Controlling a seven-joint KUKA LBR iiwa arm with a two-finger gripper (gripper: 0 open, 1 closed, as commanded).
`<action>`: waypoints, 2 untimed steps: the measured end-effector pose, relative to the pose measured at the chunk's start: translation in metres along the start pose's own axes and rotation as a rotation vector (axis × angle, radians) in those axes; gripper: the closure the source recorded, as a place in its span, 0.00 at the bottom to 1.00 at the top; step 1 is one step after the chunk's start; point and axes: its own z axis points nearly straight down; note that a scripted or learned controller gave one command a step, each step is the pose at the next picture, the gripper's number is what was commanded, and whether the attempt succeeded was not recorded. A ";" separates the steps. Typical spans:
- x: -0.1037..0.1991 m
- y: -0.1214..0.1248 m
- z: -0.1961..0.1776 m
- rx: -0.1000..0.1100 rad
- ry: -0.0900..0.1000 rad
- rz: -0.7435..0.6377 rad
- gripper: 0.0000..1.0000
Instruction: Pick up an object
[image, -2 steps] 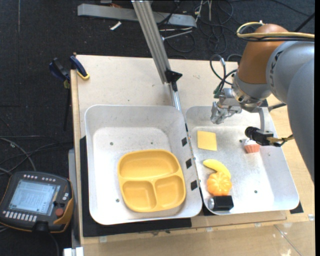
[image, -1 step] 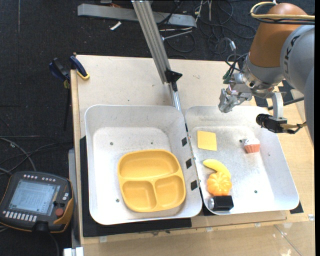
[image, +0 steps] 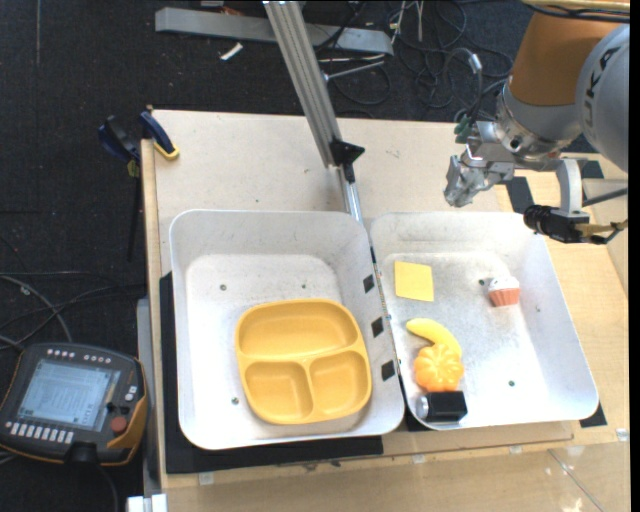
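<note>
The gripper (image: 462, 190) hangs above the right bin's (image: 560, 300) far rim; can't tell how the jaws stand. I'd go for the small orange-pink object (image: 503, 292) sitting alone in that bin, coming straight down centered on it.

Single fixed camera, mounted above bench (image: 250, 150), looking down at slant. Moderate distance: both white bins fully in frame, left bin (image: 200, 250) centre-left, right bin (image: 550, 300) centre-right. Dark floor along top and left of frame. Arm (image: 570, 60) enters from upper right corner.
</note>
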 end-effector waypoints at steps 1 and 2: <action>0.000 0.001 -0.021 0.002 0.000 0.001 1.00; 0.039 -0.018 -0.013 0.007 0.001 -0.003 1.00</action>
